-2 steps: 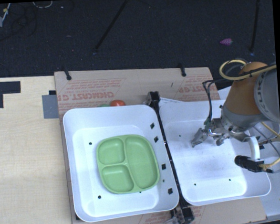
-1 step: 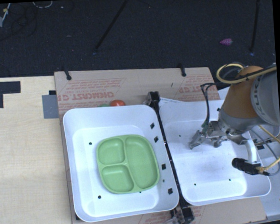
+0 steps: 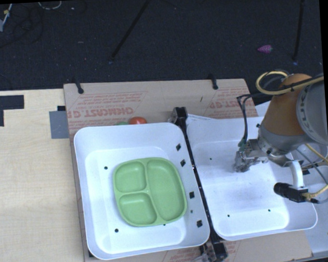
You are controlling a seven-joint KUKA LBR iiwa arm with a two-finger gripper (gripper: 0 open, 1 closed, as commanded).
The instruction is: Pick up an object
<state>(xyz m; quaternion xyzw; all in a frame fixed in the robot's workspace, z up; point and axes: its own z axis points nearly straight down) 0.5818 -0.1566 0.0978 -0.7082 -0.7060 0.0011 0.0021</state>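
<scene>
I see my gripper (image 3: pixel 243 162) low inside the right bin (image 3: pixel 255 227); whether it grips anything, I cannot tell.

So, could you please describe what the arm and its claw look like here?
The arm is grey with an orange band above the wrist. Thin black and yellowish cables loop around it. The claw is a small, grey metallic assembly at its tip.
</scene>
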